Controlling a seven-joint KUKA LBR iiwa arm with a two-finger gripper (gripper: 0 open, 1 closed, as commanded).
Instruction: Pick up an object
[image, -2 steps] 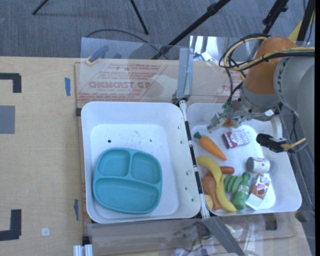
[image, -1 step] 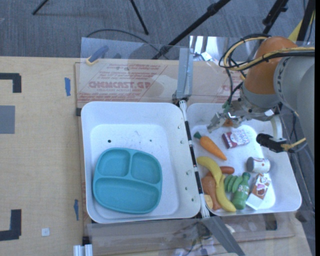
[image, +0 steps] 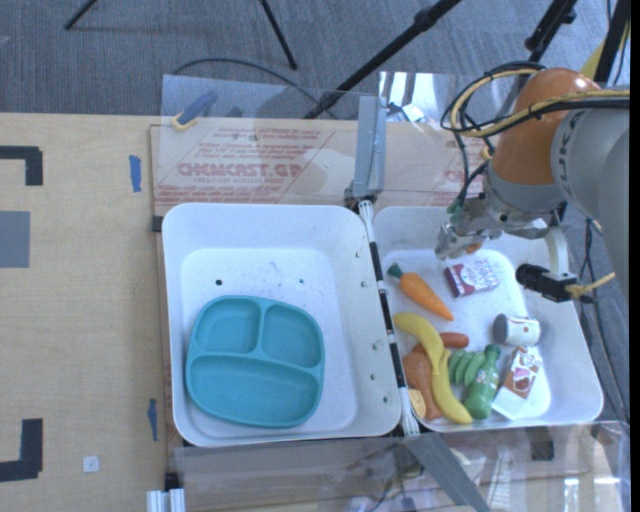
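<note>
**Objects available for picking, right bin**

An orange carrot (image: 424, 293) lies diagonally near the bin's left wall. A small red-and-white carton (image: 473, 277) lies flat beside it. A yellow banana (image: 434, 362) curves across the lower left, overlapping an orange piece (image: 418, 372). Green items (image: 474, 372) cluster at centre; a white cup (image: 516, 329) lies on its side above a red-and-white packet (image: 521, 380).

Wooden bench (image: 80, 300) with two white bins.
Left bin (image: 260, 240) touches right bin (image: 570, 360); clear sheet (image: 250, 165) behind.
</note>
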